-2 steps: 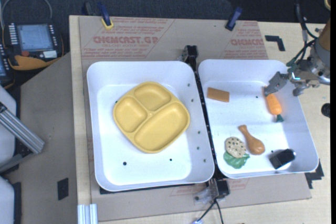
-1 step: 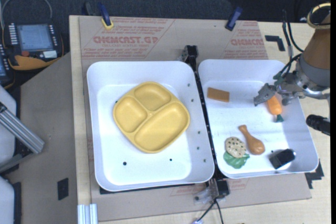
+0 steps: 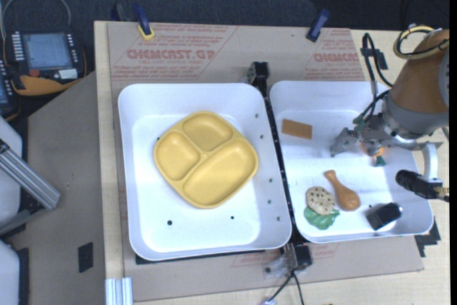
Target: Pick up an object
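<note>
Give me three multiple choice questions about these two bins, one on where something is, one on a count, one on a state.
1. Where is the yellow divided plate?
A. left bin
B. right bin
C. on the bench outside the bins

2. How many compartments does the plate have?
A. two
B. three
C. five

3. How does the plate sit?
A. flat, open side up
B. upside down
C. leaning on a wall

Answers: 1 A, it lies in the middle of the left bin. 2 B, two small hollows and one large one. 3 A, its hollows face the camera.
</note>
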You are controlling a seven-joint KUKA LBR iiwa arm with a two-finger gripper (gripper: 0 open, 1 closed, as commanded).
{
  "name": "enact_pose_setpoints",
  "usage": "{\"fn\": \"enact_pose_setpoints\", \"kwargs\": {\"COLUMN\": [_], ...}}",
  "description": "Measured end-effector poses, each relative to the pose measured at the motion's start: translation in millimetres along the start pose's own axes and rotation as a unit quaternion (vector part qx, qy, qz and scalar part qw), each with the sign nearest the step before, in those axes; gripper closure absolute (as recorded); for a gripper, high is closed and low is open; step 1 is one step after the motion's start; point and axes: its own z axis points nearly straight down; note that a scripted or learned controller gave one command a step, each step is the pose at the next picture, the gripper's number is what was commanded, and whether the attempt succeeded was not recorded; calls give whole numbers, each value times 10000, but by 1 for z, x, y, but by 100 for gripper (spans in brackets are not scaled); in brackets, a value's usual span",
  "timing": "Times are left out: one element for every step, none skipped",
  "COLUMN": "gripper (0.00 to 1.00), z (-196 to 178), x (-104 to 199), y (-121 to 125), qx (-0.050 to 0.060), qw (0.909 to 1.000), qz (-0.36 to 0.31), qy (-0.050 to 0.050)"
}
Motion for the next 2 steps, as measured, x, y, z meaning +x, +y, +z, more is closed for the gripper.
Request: {"fn": "enact_pose_setpoints", "kwargs": {"gripper": [100,100], "z": [-14,-67], "x": [-1,4], "y": [1,11], "qx": [-34,-62], "qw": [10000,10000], "qz": [3,-7], "qy": [-17,-25]}}
